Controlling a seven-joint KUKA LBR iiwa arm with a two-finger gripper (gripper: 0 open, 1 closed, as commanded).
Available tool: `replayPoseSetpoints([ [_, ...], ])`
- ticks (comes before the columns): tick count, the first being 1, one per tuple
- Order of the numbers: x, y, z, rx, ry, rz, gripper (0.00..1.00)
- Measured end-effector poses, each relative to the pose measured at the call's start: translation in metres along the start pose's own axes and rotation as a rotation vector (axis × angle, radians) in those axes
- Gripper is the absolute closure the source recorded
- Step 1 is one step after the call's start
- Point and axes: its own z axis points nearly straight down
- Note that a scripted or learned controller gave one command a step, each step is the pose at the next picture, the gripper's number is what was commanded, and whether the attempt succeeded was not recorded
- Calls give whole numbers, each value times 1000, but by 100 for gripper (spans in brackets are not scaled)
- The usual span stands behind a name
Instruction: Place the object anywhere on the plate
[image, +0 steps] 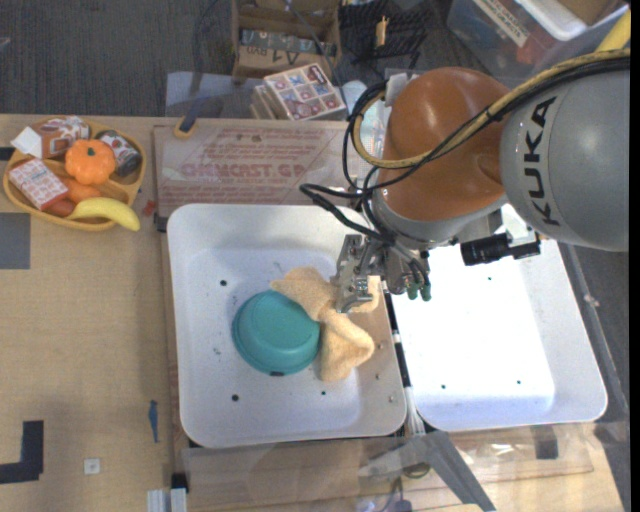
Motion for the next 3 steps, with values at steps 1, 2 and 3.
replayPoseSetpoints([
  [1, 17, 52, 10, 0, 0, -4, 100],
  [2, 44, 96, 8, 0, 1, -4, 100],
  [3, 43, 96, 8, 0, 0, -4, 0],
])
